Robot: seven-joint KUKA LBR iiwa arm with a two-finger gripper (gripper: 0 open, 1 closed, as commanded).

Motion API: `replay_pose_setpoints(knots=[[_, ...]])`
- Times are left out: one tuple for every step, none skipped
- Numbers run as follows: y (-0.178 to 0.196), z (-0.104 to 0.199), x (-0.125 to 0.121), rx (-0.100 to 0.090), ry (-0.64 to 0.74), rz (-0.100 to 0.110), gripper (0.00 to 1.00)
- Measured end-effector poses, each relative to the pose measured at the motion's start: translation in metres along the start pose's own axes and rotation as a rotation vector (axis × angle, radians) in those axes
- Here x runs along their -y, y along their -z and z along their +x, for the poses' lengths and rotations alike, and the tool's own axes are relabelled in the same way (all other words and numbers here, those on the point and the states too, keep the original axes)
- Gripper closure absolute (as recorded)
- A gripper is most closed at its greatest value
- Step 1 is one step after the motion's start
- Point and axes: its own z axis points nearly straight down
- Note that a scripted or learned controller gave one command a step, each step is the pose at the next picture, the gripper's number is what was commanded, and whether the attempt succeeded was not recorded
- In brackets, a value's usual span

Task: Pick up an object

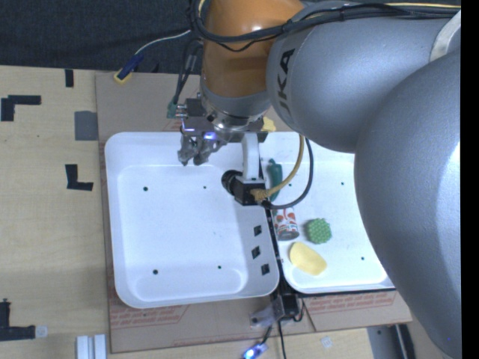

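Even overhead light, soft focus

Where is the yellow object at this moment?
The yellow object lies in the right bin, near its front edge, just below the green bumpy ball and the small can.

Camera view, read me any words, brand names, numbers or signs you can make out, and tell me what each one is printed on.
"KA": black letters on the grey arm, the rest of the word cut off by the orange band.
Small can in the right bin: printed red and white label, too small and blurred to read.
Black marks on the cardboard: plain shapes, no letters.
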Motion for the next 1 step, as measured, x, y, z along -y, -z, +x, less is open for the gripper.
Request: replay_pose_setpoints(knots=[[0.1425, -0.0012, -0.0046, -0.006, -0.003, -0.021, 1.0]])
